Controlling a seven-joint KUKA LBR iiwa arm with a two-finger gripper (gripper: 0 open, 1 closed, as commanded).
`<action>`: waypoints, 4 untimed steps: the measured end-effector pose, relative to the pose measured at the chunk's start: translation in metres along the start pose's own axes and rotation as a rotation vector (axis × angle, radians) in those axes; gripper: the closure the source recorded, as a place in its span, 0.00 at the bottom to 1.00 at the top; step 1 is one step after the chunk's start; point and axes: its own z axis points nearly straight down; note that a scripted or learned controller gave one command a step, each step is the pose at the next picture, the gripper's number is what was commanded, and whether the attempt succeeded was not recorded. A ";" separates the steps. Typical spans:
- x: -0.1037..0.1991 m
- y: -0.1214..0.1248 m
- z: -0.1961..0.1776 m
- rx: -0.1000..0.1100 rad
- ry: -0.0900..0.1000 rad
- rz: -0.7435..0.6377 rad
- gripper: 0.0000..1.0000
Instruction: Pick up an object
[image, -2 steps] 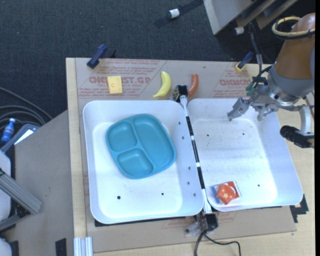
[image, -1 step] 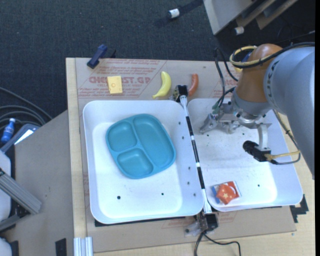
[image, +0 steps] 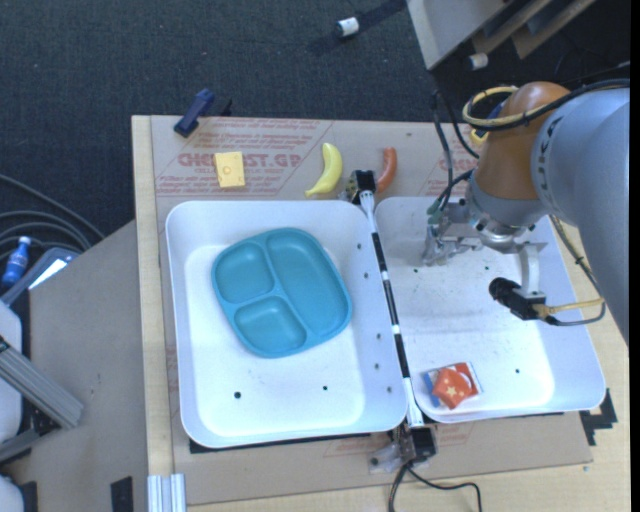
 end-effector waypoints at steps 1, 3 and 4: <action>0.000 0.000 0.000 0.000 0.000 0.000 0.00; 0.000 0.000 -0.010 -0.001 0.000 0.000 0.00; -0.008 0.032 0.010 0.000 0.000 -0.001 0.00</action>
